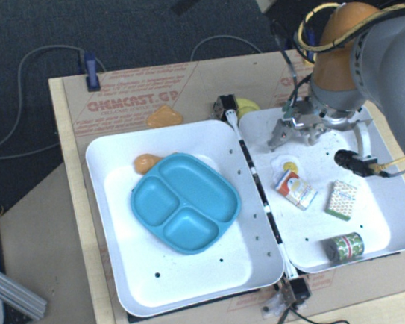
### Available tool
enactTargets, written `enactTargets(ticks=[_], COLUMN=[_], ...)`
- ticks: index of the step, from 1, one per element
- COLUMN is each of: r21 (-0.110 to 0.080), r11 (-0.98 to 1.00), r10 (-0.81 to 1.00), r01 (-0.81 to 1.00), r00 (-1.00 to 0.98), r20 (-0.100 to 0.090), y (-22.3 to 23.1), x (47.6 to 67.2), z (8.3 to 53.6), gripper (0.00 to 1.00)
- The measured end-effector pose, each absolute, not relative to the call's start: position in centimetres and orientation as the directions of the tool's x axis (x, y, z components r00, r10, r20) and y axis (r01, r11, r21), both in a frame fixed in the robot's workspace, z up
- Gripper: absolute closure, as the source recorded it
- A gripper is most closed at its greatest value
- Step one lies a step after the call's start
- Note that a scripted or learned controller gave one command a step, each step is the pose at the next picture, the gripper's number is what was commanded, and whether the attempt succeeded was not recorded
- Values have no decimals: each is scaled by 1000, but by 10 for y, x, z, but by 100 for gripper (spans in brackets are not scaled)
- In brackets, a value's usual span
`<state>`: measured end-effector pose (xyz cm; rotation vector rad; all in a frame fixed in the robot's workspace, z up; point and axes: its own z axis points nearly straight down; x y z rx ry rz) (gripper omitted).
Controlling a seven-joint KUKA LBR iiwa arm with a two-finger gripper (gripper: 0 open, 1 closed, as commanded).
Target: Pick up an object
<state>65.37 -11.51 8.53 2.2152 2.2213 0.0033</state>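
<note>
My gripper (297,128) hangs over the far left part of the right bin (401,229), below the arm's orange band (342,38). Just in front of it lie a small yellow piece (289,167) and a red and white packet (294,187). Farther right in that bin rests a green patterned block (342,199), and a green can (344,247) lies on its side near the front wall. Nothing shows in the gripper's grasp.
The left bin (128,267) holds a blue divided plate (185,201) with an orange item (146,162) at its far edge. Behind the bins on the bench sit an orange lump (163,116) and a yellow object (246,105). A black part with a cable (355,162) juts over the right bin.
</note>
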Motion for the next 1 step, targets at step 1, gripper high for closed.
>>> enactTargets(ticks=[1], r21=[-7], r11=[-1], r10=[1000], r01=[1000], r00=[1], r20=[3], y=[-94], x=[585], z=[84], gripper=[0])
